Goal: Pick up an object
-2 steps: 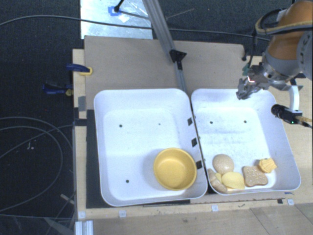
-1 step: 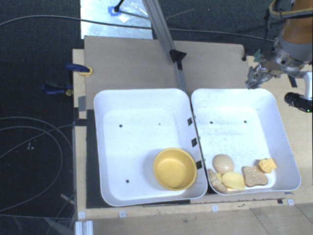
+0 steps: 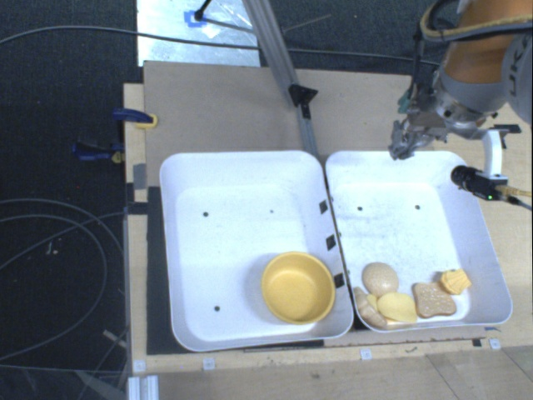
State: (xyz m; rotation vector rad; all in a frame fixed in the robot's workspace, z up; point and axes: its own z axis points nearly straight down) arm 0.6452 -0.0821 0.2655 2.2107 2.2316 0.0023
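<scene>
Bins (image 3: 250, 182) smooth white plastic; bowl (image 3: 298, 286) matt yellow (plastic-looking).

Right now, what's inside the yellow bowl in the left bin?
The yellow bowl sits upright in the left bin, and its visible interior is bare yellow. The near rim hides a sliver of the inside wall.

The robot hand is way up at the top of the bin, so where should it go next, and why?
Probably toward the near edge of the right bin. The gripper hangs over that bin's far rim, with nothing under it, while the food toys, such as the egg and the toast, lie bunched at the near edge. It has to get above one first.
</scene>
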